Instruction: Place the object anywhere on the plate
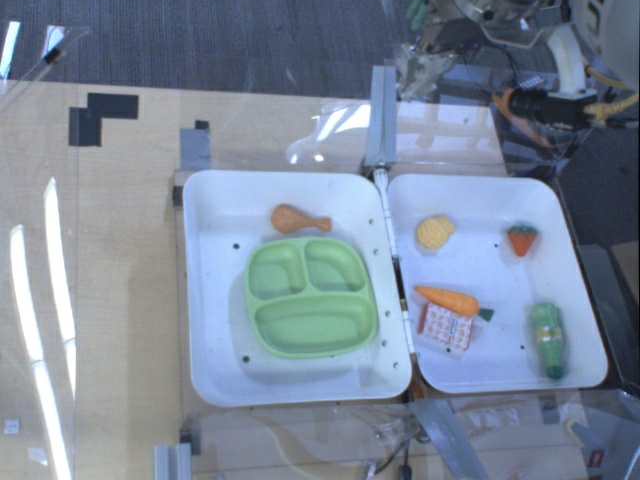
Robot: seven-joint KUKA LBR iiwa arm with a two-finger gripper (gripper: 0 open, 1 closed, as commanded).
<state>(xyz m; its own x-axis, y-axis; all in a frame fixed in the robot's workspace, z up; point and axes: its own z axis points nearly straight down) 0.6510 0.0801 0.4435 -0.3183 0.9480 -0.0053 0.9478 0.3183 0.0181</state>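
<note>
Left bin point(205, 298): green plate point(311, 298) sits mid-bin, bare; a drumstick point(298, 219) lies just beyond it, near the far wall. Right bin point(575, 298): corn point(434, 232) and strawberry point(521, 239) toward the far edge, carrot point(447, 300) resting on a packet point(444, 328), bottle point(547, 339) at the near right corner. Gripper point(418, 68) hangs beyond the bins, holding nothing; finger state cannot be told. Risk: the carrot may drag the packet along.

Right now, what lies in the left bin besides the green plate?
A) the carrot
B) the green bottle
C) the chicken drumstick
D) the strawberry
C: the chicken drumstick lies in the left bin just behind the green plate, not on it; the other toys lie in the right bin.
</note>
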